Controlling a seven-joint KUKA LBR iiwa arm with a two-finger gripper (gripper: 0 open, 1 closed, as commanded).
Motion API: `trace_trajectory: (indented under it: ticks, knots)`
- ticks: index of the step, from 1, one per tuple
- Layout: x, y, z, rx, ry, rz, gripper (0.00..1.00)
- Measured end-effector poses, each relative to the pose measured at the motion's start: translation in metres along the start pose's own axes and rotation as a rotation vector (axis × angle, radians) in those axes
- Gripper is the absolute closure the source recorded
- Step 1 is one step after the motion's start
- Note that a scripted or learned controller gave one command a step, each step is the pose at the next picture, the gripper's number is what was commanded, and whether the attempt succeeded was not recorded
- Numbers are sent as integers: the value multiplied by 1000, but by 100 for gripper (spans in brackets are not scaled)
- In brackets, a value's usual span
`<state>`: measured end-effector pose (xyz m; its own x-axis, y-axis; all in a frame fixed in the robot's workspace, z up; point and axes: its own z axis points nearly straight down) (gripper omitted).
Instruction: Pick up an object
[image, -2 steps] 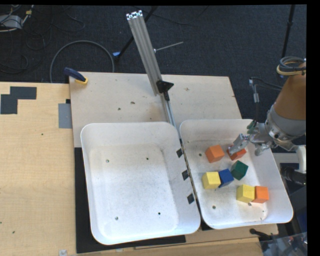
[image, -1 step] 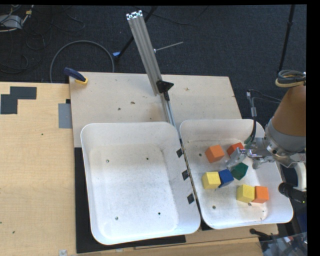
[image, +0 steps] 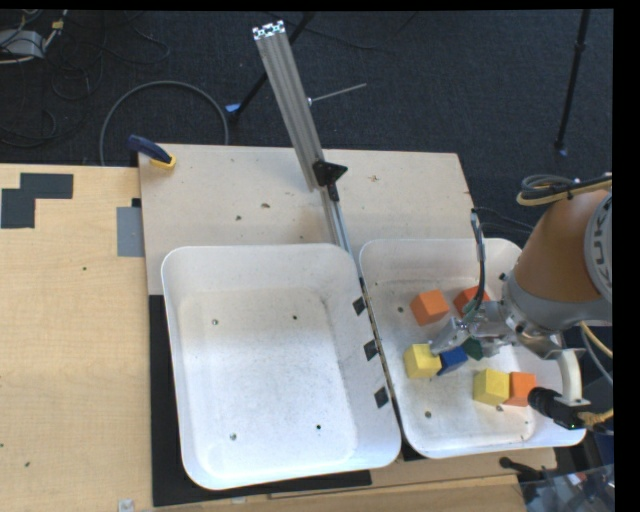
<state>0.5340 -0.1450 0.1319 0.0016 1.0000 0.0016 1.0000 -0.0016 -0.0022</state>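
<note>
Several small blocks lie in the right bin (image: 440, 440). An orange block (image: 430, 305) sits near its middle, with a red-orange block (image: 467, 297) just to its right. Lower down a yellow block (image: 420, 361) touches a blue block (image: 452, 357), and a dark green piece (image: 473, 350) lies beside the blue one. Near the front right, a second yellow block (image: 490, 386) and an orange block (image: 521, 387) sit side by side. My gripper (image: 466, 334) reaches in from the right and hangs low, right over the blue and green pieces. Its tip is partly hidden by the wrist.
The left bin (image: 190, 270) adjoins the right bin along a divider with black clips (image: 368, 348). A slanted aluminium post (image: 298, 110) rises behind the bins. A blue and yellow clamp (image: 150, 150) lies at the board's far left corner.
</note>
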Motion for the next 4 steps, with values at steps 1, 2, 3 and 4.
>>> trace_trajectory:
  ticks: [1,2,3,4]
  knots:
    - [-2,0,-12,-1,0,3,100]
    - [-19,14,-114,-8,-4,-1,100]
    - [-17,13,-110,1,-1,-5,0]
    - [9,9,-203,-9,-3,-4,0]
